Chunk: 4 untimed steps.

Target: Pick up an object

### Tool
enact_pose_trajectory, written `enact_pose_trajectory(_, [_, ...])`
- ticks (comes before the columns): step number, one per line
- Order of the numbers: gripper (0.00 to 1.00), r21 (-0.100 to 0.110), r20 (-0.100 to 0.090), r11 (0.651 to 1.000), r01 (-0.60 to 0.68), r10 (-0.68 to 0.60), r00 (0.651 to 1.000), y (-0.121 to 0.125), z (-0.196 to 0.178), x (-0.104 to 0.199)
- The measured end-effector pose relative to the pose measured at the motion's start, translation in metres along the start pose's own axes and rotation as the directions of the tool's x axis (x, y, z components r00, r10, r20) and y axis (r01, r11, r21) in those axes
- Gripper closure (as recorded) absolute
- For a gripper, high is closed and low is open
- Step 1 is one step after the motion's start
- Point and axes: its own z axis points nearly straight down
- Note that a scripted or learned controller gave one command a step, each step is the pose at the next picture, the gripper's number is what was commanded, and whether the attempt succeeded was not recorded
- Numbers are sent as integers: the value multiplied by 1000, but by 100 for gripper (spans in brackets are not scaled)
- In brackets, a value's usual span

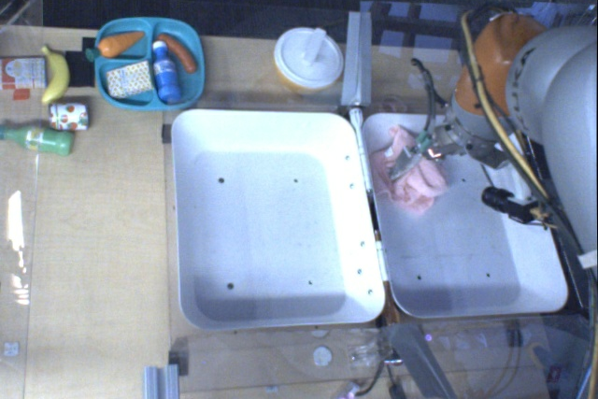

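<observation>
Camera view: both bins from above.
Cloth [409,175]: pink, crumpled in right bin [486,280], near its left wall.
Gripper [411,162]: low on cloth to grasp it; finger spread and hold unclear.
Left bin [271,220]: likely drop spot.

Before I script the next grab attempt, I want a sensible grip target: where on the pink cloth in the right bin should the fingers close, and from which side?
Aim for the raised, bunched folds near the middle of the pink cloth, coming straight down from above. It lies crumpled and soft in the right bin, close to its left wall, so a sideways approach looks cramped. The gripper hangs over its upper part.
</observation>
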Motion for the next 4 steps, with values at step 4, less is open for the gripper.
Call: enact_pose_trajectory(4, [0, -4, 2, 981, -195, 195, 981, -58, -2, 20])
